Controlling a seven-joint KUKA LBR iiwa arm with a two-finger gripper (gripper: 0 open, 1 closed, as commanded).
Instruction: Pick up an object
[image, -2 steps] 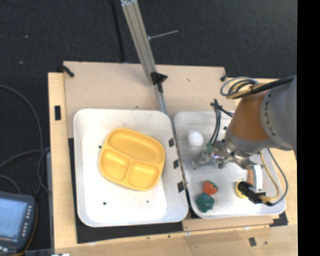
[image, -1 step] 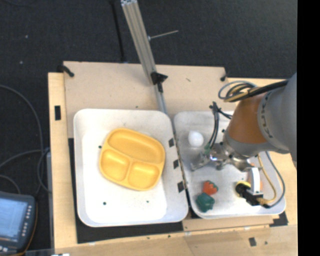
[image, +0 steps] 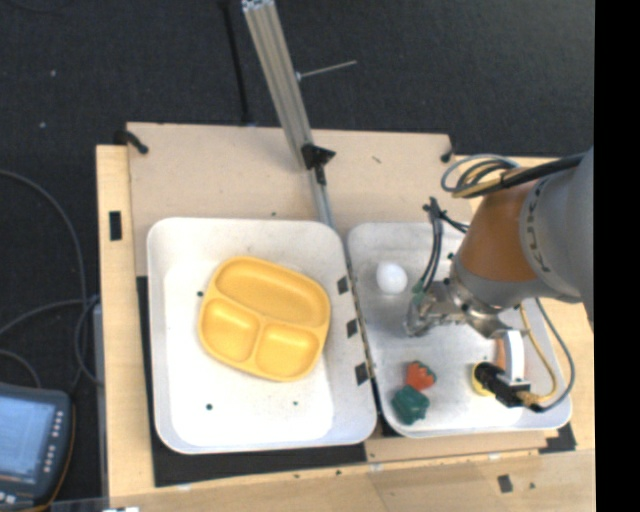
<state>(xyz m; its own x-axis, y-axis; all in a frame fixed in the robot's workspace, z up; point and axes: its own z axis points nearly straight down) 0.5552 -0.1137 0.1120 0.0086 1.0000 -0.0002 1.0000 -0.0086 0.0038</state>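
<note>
You see the gripper (image: 418, 318) low in the right bin (image: 372, 250). The white ball (image: 391, 277) lies just up-left of it; the orange piece (image: 421, 375) and green piece (image: 409, 403) lie below. You cannot tell how its jaws stand.

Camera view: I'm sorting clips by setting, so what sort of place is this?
Likely a robotics lab's grasping test bench: a grey arm reaches over two white bins, a metal camera pole rises behind, and cables trail over dark carpet.
</note>
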